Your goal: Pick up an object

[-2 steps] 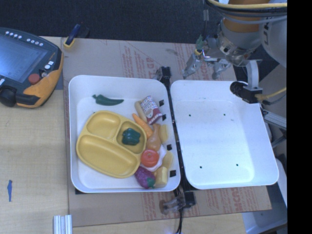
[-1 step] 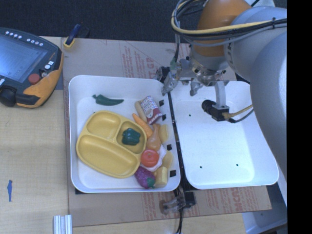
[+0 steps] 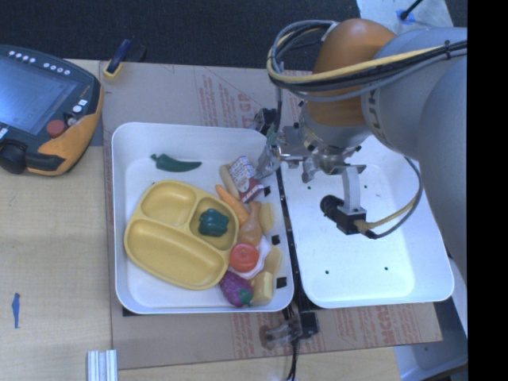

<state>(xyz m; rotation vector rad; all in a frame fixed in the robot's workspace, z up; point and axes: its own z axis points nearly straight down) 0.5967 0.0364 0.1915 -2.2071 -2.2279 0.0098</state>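
The left white bin (image 3: 127, 213) holds a yellow divided tray (image 3: 171, 240) with a dark green toy pepper (image 3: 213, 222) in one compartment. A green chili (image 3: 176, 163) lies near the bin's back wall. Along the bin's right side lie a white and red wrapped packet (image 3: 240, 173), an orange carrot (image 3: 232, 202), a red tomato (image 3: 244, 256), a purple piece (image 3: 236, 289) and yellow pieces (image 3: 267, 278). My gripper (image 3: 274, 155) hangs over the wall between the two bins at their back, just right of the wrapped packet. Nothing visible hangs from it.
The right white bin (image 3: 381, 268) lies under the arm, and a black cable connector (image 3: 343, 214) dangles above its floor. A teach pendant (image 3: 44, 109) rests on the bench at the far left. A blue and yellow tool (image 3: 117, 58) lies behind the left bin.
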